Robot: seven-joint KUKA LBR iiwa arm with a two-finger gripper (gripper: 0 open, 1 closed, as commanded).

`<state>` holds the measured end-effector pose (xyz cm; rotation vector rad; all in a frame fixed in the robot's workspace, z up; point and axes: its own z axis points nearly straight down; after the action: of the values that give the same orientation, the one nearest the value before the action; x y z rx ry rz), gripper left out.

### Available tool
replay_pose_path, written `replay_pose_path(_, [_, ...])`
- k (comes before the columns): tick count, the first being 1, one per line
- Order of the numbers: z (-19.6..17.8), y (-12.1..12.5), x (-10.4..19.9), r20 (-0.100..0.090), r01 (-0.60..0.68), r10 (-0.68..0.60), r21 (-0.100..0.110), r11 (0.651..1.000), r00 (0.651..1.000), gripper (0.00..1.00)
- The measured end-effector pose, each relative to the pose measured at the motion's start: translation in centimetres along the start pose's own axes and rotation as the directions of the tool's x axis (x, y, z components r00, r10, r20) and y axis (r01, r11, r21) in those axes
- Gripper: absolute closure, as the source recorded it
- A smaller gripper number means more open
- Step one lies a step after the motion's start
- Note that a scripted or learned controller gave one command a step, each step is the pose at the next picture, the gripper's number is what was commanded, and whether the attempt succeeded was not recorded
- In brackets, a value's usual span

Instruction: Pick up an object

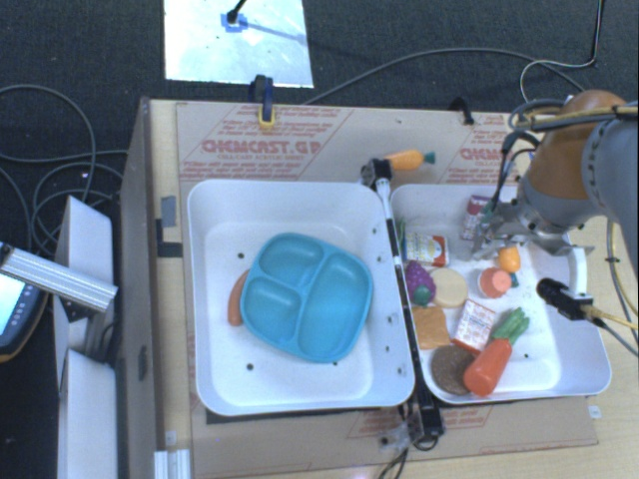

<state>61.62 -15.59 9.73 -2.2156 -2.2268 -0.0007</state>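
White plastic bins sit side by side on the cardboard-covered surface (300,133). The left bin (215,267) holds a blue divided plate (305,295) lying flat near its middle, with an orange sausage-shaped piece (236,299) tucked against the plate's left rim. The right bin (589,362) is crowded with toy food: a small carton (427,248) near its upper left, a purple bunch of grapes (420,283) just below that, a pale round slice (450,288) beside the grapes, an orange cheese-like square (430,325), a red-and-white packet (475,321), a dark brown round patty (450,368) at the bin's near edge, and a carrot with a green top (492,355) lying slantwise against the patty. A tomato-coloured round piece (494,282) and a small orange fruit (509,259) rest toward the bin's far right. The grey arm (574,173) reaches in over the right bin's far edge, and the tool (481,230) hangs low above the bin's upper part, just left of the orange fruit; whether it is spread or pressed together cannot be told. Another orange toy carrot (407,159) lies on the surface beyond the bins, near where they meet.
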Motion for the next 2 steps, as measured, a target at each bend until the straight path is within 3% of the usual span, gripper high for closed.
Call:
replay_pose_path(1, [-3.31, -3.89, -3.84, 0.003, -0.004, 0.004, -0.002, 1.0, 1.0, 1.0])
replay_pose_path(2, [-3.29, -3.87, -3.77, 0.002, -0.004, 0.004, -0.003, 1.0, 1.0, 0.0])
